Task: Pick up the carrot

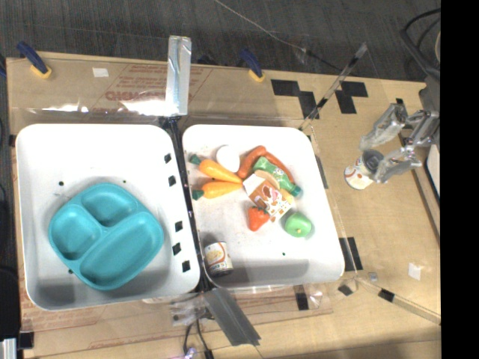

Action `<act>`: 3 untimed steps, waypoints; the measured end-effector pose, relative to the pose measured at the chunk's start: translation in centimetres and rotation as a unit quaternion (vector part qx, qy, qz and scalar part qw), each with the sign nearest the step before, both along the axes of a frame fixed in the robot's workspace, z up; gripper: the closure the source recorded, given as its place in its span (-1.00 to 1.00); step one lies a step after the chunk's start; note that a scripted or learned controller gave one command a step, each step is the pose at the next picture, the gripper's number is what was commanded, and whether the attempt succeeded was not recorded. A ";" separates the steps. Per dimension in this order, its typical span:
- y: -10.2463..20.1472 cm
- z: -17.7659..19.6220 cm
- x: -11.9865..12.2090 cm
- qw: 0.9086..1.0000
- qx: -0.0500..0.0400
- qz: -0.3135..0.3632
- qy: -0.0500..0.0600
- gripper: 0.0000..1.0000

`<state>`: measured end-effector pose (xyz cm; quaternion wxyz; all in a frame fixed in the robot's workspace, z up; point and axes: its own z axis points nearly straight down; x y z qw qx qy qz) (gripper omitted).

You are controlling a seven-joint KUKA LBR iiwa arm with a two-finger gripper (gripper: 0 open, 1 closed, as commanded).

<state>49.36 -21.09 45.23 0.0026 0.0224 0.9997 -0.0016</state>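
Observation:
Two orange carrots with green stem ends lie in the right bin (322, 200) near its left wall. One carrot (215, 170) sits above the other carrot (219, 189), and they nearly touch. My gripper (380, 161) hovers over the bare bench to the right of the right bin, well away from both carrots, with nothing seen in it.
Around the carrots lie a white ball (227, 155), an orange-red vegetable (258, 155), a green packet (278, 173), a small carton (268, 197), a red piece (257, 218), a green fruit (298, 225) and a can (217, 258). The left bin (45, 148) holds a teal divided plate (105, 234).

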 end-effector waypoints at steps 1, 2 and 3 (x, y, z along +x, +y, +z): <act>0.1 -5.8 -1.6 0.991 0.001 0.135 0.002 1.00; 0.1 -7.3 -1.0 0.950 0.001 0.313 0.003 1.00; 0.2 -10.3 0.0 0.892 0.001 0.453 0.003 1.00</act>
